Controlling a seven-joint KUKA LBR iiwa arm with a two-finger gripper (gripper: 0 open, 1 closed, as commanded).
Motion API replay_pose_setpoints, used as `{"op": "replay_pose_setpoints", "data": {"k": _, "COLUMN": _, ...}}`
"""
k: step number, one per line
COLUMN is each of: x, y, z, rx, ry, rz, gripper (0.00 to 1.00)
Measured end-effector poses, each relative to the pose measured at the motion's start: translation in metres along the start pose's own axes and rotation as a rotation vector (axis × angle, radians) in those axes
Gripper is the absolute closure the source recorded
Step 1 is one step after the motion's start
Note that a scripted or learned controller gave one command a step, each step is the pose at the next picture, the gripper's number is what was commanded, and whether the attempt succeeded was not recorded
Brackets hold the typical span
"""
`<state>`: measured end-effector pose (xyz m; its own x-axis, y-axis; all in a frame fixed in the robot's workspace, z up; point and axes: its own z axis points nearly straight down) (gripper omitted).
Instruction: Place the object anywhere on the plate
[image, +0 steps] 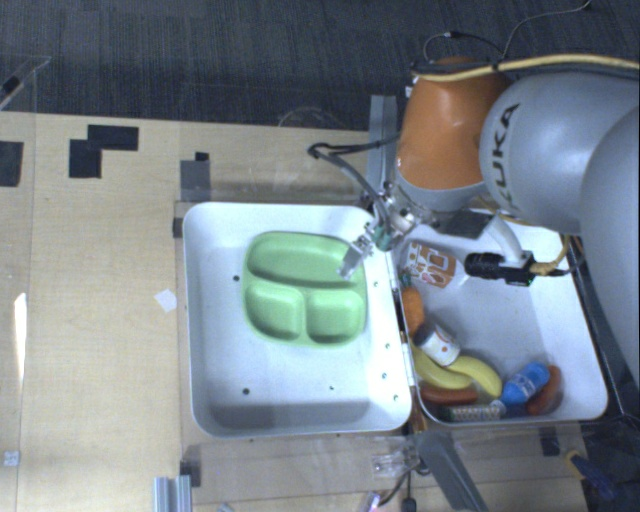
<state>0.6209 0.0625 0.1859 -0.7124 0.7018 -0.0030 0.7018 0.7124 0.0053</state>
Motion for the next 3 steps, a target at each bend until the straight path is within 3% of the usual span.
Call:
{"op": "replay_pose_setpoints", "data": {"k": 1, "x": 0.058, "y": 0.016, "z": 0.027, "rx": 0.000, "ry": 0.001, "rz": 0.034, "gripper": 0.00}}
{"op": "replay_pose_setpoints", "data": {"k": 2, "x": 0.055, "y": 0.017, "z": 0.014, "rx": -0.008, "ry": -0.003, "rz": 0.036, "gripper": 1.00}}
{"op": "replay_pose_setpoints", "data": {"k": 3, "x": -0.017, "y": 0.048, "z": -0.001, "rx": -0.002, "ry": -0.003, "rz": -0.084, "gripper": 1.00}}
